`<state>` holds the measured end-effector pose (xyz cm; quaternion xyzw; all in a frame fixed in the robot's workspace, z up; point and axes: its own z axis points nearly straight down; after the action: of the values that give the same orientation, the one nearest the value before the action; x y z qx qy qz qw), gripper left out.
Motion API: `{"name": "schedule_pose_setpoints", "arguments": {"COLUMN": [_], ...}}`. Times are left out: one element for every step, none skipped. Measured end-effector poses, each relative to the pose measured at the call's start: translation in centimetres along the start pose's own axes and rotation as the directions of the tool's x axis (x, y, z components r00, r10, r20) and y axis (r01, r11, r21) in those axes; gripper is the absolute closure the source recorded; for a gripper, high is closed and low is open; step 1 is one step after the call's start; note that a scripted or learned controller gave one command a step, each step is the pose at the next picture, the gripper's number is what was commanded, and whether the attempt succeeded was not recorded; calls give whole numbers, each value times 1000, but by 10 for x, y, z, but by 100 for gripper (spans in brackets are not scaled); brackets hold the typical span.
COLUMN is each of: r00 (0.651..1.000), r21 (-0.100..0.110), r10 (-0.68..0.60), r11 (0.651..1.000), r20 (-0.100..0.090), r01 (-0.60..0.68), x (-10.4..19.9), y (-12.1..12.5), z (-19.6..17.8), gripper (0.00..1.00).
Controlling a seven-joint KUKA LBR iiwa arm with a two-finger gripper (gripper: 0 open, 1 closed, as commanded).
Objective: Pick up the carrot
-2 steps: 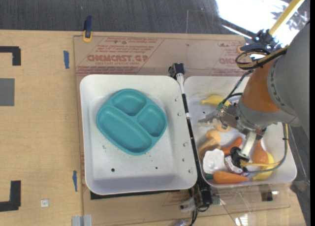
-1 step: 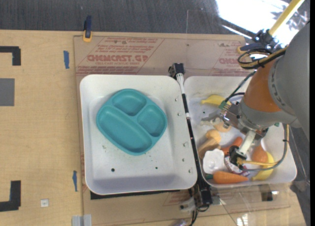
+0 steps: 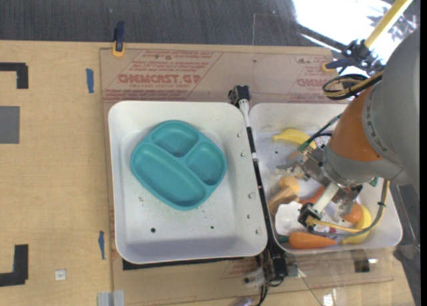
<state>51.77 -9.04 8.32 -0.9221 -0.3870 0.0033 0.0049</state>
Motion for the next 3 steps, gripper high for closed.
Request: {"name": "schedule_pose_setpoints", "arguments": {"r00": [974, 872, 931], "r21": [-11, 0, -16], "r10": [227, 490, 364], "r11": [974, 872, 931], "r20": [-8, 3, -13], "r01": [-227, -490, -364], "x": [97, 85, 36], "y": [49, 0, 33], "z": [-105, -100, -252], "gripper": [0, 0, 0]}}
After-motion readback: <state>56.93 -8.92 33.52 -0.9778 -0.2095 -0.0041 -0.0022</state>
